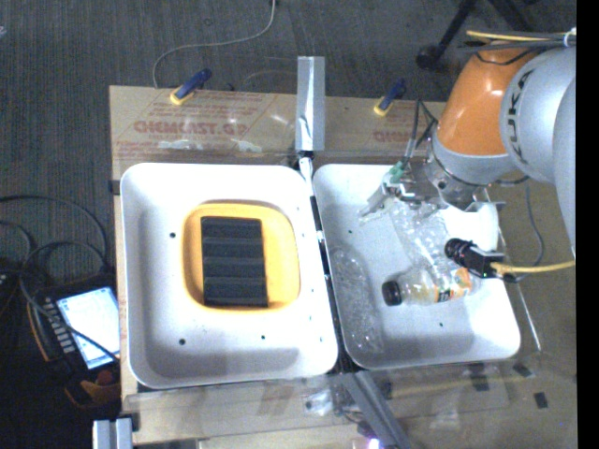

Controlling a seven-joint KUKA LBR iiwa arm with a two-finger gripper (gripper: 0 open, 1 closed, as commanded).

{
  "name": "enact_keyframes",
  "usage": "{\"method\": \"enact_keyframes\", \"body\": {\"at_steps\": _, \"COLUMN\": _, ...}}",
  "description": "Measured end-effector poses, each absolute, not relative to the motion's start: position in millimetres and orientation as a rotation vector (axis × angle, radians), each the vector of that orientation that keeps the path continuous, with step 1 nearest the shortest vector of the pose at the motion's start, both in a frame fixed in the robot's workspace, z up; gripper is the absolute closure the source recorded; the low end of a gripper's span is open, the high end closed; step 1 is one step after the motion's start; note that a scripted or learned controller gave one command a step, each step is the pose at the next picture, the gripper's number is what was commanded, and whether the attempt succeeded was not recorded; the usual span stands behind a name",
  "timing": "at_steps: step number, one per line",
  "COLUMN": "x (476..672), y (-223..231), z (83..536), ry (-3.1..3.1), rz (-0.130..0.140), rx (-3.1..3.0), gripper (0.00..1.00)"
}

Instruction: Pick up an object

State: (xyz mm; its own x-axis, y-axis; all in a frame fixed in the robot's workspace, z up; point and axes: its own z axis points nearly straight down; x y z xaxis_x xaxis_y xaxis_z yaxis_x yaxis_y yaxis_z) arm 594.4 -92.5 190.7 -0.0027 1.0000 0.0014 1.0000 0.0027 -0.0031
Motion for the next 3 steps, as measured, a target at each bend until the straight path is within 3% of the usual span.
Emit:
{"method": "enact_keyframes", "body": {"at_steps": 1, "x": 601.0, "y": -142.6, "z": 174.7, "ry": -2.275, "rz": 0.005, "rx": -2.166, "gripper": 0.00}}
{"method": "enact_keyframes", "body": {"at_steps": 2, "x": 494.6, "y": -202.2, "z": 93.9, "ry": -2.342, "rz": -0.007, "rx": -2.108, "gripper": 0.00}}
{"method": "enact_keyframes", "body": {"at_steps": 3, "x": 523.9, "y": -219.6, "z": 146.7, "ry": -1.855, "rz": -0.002, "rx": -2.531, "gripper": 0.00}}
